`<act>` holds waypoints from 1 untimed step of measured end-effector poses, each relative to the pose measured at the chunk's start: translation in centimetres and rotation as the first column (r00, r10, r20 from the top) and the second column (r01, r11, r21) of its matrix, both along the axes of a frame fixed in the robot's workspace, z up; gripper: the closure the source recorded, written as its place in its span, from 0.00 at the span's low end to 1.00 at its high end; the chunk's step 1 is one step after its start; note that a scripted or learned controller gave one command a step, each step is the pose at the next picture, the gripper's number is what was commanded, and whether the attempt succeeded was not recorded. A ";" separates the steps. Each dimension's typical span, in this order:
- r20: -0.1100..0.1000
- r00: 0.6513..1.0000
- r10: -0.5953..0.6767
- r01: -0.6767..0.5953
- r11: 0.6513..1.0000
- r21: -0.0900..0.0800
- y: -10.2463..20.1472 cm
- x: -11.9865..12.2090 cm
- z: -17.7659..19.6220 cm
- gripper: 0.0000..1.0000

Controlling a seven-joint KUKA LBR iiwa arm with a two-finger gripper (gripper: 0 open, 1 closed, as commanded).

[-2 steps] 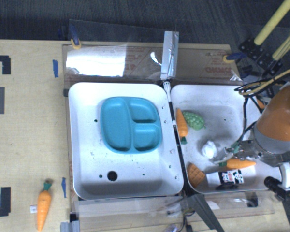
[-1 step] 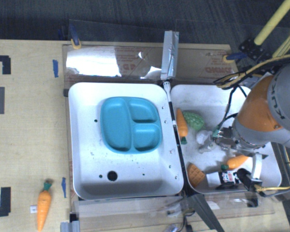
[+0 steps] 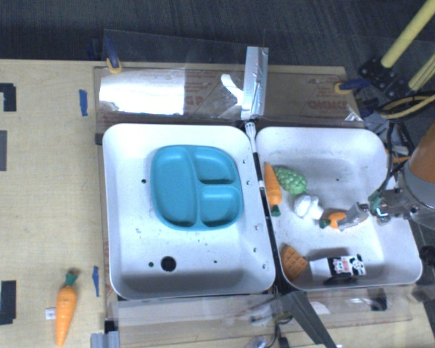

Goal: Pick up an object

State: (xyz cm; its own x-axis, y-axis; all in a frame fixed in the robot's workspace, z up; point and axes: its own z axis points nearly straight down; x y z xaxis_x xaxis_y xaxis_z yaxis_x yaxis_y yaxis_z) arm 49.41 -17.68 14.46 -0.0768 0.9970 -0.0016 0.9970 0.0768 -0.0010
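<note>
My gripper [image 3: 350, 220] reaches into the right bin [image 3: 362, 147] from the right and sits low over its middle. A small orange piece [image 3: 335, 220] lies right at its tip, touching or nearly touching it. Just left of that is a white object [image 3: 307, 207]. Further left, a carrot [image 3: 272, 185] lies along the bin's left wall with a green bumpy item [image 3: 291, 180] beside it. Near the front wall are a brown waffle-like piece [image 3: 293, 262] and a black-and-white toy [image 3: 346, 266].
The left bin [image 3: 123, 216] holds a blue divided plate [image 3: 197, 185]. Another toy carrot [image 3: 64, 307] lies on the bench at the front left, outside the bins. Cables and a yellow pole [image 3: 413, 27] crowd the back right corner.
</note>
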 end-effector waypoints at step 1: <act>0.000 0.965 0.262 -0.262 0.965 0.001 3.8 -1.4 7.0 0.00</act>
